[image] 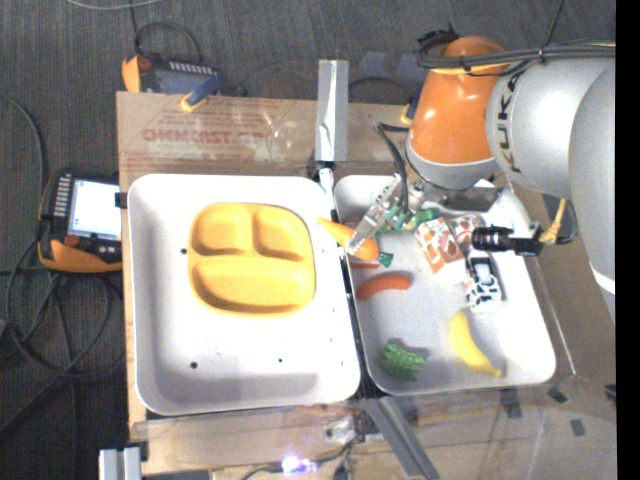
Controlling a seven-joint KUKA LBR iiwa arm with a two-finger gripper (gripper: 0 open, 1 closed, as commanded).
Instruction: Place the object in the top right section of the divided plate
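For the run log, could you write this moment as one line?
gripper: holding carrot | position: at divider between bins | divided plate: in left bin | stage: carrying

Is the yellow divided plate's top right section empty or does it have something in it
Empty. The yellow divided plate shows bare yellow in its top right section; the carrot is at the bins' shared edge, beside the gripper.

Two white bins (150, 368), one divided plate (253, 258), one banana (468, 344).

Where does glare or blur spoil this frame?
Camera view: the shallow white right bin is washed out, with bright glare on the grey arm's shell; the translucent pincer over the orange carrot looks smeared; the yellow divided plate reads sharp.
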